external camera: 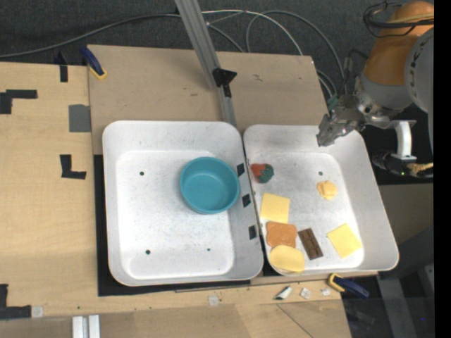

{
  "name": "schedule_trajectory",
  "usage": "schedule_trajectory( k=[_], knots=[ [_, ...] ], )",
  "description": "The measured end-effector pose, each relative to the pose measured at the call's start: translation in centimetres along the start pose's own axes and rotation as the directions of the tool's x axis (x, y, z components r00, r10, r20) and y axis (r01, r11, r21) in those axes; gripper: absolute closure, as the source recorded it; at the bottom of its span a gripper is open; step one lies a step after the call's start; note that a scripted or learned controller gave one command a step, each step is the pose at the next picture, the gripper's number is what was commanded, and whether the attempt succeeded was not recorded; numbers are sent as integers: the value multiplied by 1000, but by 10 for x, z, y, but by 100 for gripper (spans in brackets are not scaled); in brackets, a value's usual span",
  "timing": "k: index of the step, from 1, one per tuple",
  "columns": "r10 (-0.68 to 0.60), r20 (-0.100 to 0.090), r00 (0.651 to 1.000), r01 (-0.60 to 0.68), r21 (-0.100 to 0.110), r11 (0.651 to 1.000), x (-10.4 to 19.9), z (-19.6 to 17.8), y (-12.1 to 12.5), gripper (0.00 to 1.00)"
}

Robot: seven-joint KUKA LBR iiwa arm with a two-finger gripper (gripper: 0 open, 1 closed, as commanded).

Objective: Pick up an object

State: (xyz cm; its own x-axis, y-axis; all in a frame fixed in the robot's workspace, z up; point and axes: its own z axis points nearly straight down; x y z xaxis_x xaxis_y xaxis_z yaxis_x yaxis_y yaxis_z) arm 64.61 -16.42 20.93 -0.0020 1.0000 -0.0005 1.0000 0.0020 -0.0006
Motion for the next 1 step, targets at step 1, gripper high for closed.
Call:
schedule_trajectory(
  k=[1],
  knots=[
    [-2,-1,1000,2,1,1000,44,-11,-21,100]
  ],
)
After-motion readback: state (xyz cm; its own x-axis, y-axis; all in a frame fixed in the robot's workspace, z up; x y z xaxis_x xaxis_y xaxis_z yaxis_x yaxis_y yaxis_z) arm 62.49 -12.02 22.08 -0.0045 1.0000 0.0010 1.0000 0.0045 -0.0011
